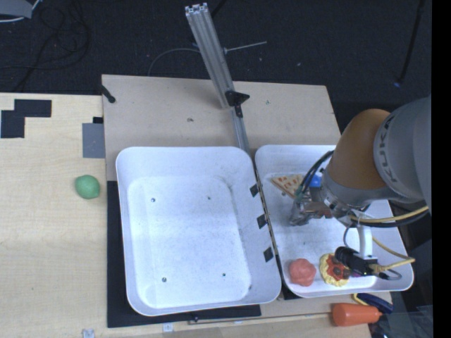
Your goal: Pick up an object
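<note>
Though the near edge of the bench carries an orange carrot-like toy [356, 313] lying outside the bins, the business of this moment sits a little further back, in the right bin [276, 162]. Along that bin's near wall rest a red ball [303, 272] and, just beside it to the right, a yellow and red toy [333, 268] with black cabling draped over it. Beyond them, near the bin's middle, the gripper [304, 213] hangs low over the white floor, tilted toward the divider; whether its jaws stand apart or together I cannot tell, and nothing is visibly caught between them. Just past the gripper, toward the far left corner of the same bin, lies a tan waffle-like wedge [285, 184], flat, its long axis running roughly left to right and its narrow end pointing toward the gripper. That wedge is the closest candidate, so the coming move likely turns on a short shift up and left. The left bin [127, 162] lies beside it, and a green ball [87, 186] sits well apart on the wooden table to the left.
</note>
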